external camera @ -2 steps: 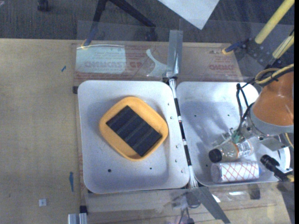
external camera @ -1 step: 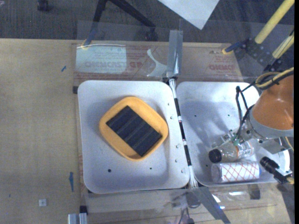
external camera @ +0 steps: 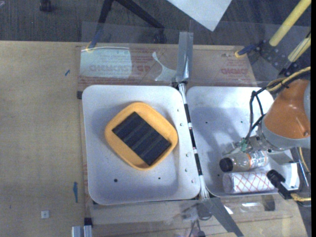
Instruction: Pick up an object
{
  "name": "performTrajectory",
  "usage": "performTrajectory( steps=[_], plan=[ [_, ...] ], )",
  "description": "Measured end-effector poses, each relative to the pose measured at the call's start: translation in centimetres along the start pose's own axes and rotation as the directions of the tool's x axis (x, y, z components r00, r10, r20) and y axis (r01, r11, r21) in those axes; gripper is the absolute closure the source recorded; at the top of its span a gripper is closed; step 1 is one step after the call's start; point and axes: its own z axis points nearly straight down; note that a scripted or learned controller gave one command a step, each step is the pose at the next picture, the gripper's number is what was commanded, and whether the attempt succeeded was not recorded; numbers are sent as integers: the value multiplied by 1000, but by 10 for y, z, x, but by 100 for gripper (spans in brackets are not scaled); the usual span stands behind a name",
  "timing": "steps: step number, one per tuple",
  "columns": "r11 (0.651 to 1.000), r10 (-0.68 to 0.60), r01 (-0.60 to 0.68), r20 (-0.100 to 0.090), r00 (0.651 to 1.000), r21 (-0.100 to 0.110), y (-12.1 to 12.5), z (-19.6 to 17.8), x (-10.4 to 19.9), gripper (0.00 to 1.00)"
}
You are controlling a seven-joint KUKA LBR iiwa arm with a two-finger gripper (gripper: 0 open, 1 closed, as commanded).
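Roll near the front wall: a white roll with a red crisscross pattern (external camera: 249,182) lies on its side in the right bin (external camera: 217,107), just in front of the gripper and a touch lower in view, untouched.

Bottle: a small clear bottle with a dark cap (external camera: 243,161) lies on its side just behind the roll, cap pointing toward the divider; it sits right under the gripper's tip, and I judge it the likely target.

Gripper: the gripper (external camera: 254,149) hangs low over the bottle, hard up against it in this view; the wrist and cables crowd the spot, so I cannot tell whether the fingers are apart, together or clamped on anything.

Arm: the arm (external camera: 289,117) reaches in from the right, its orange band above the wrist.

Far from the fingers: a yellow tray with a dark ribbed insert (external camera: 141,135) lies tilted in the left bin (external camera: 98,172), well apart from the gripper, across the divider.

Done so far: the approach looks made, gripper down at the bottle.

Left to do: nothing is visibly lifted; both bottle and roll rest on the bin floor, so a confirmed grasp and the lift are, by my reading, not yet done.
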Motion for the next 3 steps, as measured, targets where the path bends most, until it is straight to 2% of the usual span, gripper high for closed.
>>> performTrajectory(
  steps=[1, 2, 3],
  plan=[
    [969, -241, 243, -37, 970, 38, -18, 9, -7, 0],
    [973, -221, 223, -46, 974, 52, 32, -67, -24, 0],
    [982, -157, 162, -59, 986, 101, 148, 26, -49, 0]
  ],
)
